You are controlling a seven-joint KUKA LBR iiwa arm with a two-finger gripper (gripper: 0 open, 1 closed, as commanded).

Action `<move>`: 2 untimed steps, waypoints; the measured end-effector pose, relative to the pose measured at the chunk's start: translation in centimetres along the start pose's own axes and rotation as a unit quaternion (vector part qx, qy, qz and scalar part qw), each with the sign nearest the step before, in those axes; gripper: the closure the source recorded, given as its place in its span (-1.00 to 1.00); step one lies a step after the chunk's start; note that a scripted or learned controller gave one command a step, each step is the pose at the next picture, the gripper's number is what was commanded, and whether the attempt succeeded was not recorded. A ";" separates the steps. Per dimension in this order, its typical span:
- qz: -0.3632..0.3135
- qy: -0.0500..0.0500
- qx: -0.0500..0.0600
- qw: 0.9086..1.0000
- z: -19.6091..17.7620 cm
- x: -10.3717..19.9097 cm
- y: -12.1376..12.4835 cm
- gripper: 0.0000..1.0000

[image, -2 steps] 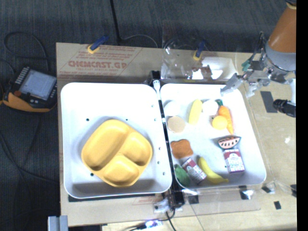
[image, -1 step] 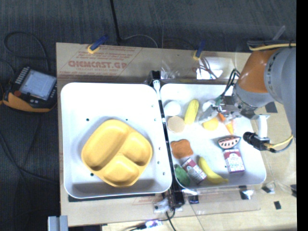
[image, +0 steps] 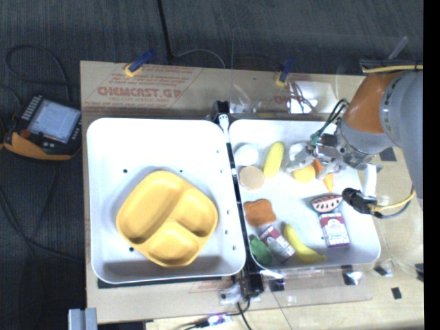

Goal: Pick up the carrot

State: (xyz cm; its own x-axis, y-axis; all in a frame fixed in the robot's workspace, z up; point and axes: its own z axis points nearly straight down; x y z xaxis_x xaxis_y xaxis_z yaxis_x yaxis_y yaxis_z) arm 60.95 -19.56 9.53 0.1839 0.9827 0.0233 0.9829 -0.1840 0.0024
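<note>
The gripper (image: pixel 317 158) hangs over the right bin (image: pixel 371 249); whether it is parted or closed, I cannot tell. The carrot (image: pixel 322 171) lies directly beneath, touching or nearly so, long axis running toward the bin's near edge. Farther left sits a corn cob (image: pixel 273 159).

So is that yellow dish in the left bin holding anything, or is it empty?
Empty. The yellow dish sits alone in the left bin, and its three hollows show only bare yellow plastic.
</note>
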 end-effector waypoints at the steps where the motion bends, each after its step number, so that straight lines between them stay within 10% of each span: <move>1: 0.112 -0.004 -0.002 0.994 0.2 0.8 0.8 -1.00; 2: 0.255 0.003 -0.011 0.967 0.0 -0.2 -3.2 -1.00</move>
State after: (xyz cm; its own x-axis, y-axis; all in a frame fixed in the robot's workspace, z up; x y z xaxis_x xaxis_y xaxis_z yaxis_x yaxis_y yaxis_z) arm 57.75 -19.19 9.52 0.6442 0.7641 0.0335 0.7643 -0.6448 0.0102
